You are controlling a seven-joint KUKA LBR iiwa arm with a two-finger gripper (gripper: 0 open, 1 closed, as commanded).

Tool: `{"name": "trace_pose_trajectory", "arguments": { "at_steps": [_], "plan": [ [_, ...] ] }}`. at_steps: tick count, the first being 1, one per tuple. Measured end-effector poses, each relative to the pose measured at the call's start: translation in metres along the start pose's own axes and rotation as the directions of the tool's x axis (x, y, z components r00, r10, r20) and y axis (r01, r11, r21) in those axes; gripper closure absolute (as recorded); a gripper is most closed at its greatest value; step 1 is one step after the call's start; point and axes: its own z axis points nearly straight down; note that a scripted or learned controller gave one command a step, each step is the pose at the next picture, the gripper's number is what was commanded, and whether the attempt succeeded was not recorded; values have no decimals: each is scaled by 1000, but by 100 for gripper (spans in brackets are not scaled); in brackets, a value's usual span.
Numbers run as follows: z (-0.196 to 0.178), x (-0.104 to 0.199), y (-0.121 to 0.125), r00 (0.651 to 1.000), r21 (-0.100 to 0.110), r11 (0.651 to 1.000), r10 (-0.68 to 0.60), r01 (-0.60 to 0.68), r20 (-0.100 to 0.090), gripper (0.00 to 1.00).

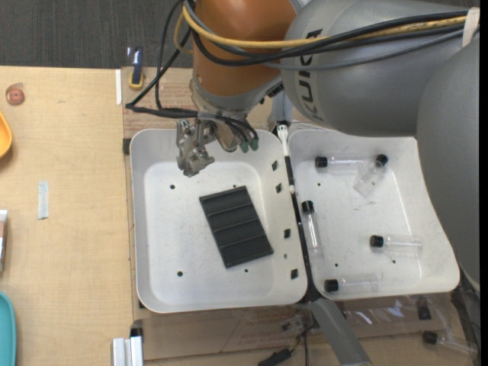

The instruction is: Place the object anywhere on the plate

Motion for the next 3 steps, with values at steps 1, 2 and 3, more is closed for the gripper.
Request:
{"name": "trace_pose_trajectory", "arguments": {
  "at_steps": [1, 2, 3],
  "plan": [
    [23, 14, 2, 995, -1, 995, -100, 100, -2, 100],
    [44, -9, -5, 952, -2, 952, -306, 306, 0, 100],
    [60, 32, 11, 905, -3, 905, -425, 425, -2, 100]
  ]
}}
